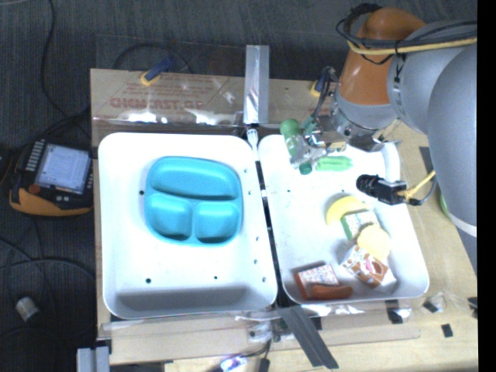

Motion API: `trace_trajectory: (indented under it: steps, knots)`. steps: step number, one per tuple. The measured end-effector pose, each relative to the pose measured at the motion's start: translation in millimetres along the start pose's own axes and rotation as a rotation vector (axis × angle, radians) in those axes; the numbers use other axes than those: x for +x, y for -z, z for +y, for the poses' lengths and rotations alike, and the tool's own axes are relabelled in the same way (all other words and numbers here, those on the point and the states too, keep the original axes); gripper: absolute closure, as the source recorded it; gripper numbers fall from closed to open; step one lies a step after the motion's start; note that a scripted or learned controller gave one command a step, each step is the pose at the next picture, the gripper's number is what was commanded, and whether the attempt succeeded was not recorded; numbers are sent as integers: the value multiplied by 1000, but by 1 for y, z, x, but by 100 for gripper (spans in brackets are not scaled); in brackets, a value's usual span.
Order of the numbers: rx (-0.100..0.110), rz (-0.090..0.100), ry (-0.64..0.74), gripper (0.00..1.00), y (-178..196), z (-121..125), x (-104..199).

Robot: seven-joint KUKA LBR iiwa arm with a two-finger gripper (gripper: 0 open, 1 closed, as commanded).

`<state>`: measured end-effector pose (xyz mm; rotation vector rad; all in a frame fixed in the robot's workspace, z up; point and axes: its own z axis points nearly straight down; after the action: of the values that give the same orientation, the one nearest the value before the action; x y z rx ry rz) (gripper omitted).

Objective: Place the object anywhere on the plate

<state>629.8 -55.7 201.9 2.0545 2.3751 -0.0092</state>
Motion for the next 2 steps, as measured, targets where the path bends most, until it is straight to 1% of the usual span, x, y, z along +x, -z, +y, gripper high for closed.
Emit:
trace_trajectory:
  steps: [1,2]
  knots:
    - [1,4,-23,100,-20,-36,54]
    - [-2,6,328,100,-19,-22,128]
